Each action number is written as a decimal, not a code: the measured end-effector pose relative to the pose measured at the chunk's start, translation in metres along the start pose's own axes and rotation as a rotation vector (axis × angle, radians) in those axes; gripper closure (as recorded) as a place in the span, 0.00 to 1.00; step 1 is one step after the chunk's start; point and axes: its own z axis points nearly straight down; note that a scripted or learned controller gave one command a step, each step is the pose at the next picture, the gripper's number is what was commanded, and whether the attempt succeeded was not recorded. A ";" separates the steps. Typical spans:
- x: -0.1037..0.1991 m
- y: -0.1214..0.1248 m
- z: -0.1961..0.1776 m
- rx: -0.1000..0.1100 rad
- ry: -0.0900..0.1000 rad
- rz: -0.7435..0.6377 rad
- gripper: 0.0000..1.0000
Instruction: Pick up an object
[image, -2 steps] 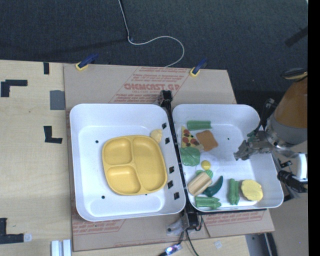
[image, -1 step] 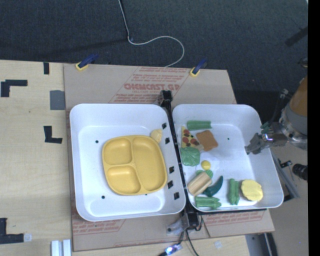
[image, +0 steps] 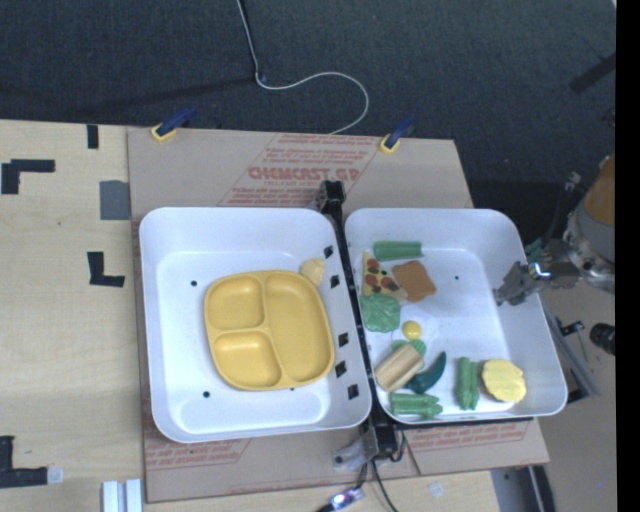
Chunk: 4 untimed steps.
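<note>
My gripper (image: 513, 284) hangs over the right rim of the right bin (image: 470, 225), with nothing seen in it. The right bin holds several toy foods: a green bean pod (image: 398, 249), a brown slice (image: 413, 281), a pizza slice (image: 376, 277), a green leafy piece (image: 381, 313), a small yellow ball (image: 411, 329), a tan bun (image: 398, 366), a dark teal pepper (image: 431, 372), a green pod (image: 415, 404), a green pickle (image: 466, 383) and a yellow round piece (image: 503, 380). The nearest of them lies well to the gripper's left and below it.
The left bin (image: 170, 250) holds a yellow divided plate (image: 268, 328) and a small pale yellow piece (image: 314, 270) by the dividing wall. Both bins rest on a cardboard sheet (image: 290, 170). A white cable (image: 320, 85) lies on the dark floor behind.
</note>
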 end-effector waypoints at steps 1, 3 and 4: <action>0.060 0.007 -0.002 0.001 0.002 -0.006 1.00; 0.160 0.039 0.008 0.004 0.001 -0.005 1.00; 0.192 0.054 0.011 0.002 0.000 -0.003 1.00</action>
